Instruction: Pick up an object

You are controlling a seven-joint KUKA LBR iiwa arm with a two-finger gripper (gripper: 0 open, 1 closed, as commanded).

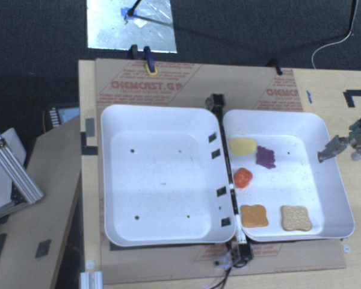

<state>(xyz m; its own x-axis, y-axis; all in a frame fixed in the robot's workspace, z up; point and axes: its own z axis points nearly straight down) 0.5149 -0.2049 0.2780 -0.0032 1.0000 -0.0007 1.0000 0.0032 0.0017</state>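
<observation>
Camera view: hand (336, 150) hangs at the right bin's (325, 125) right rim, grip state unreadable; purple object (265, 156) lies leftward, mid-frame.

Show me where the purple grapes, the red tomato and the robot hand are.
purple grapes (265, 156): camera view, middle of the bunch.
red tomato (243, 177): camera view, centre of its top.
hand (323, 156): camera view, at the fingertips, over the right bin's edge.
</observation>
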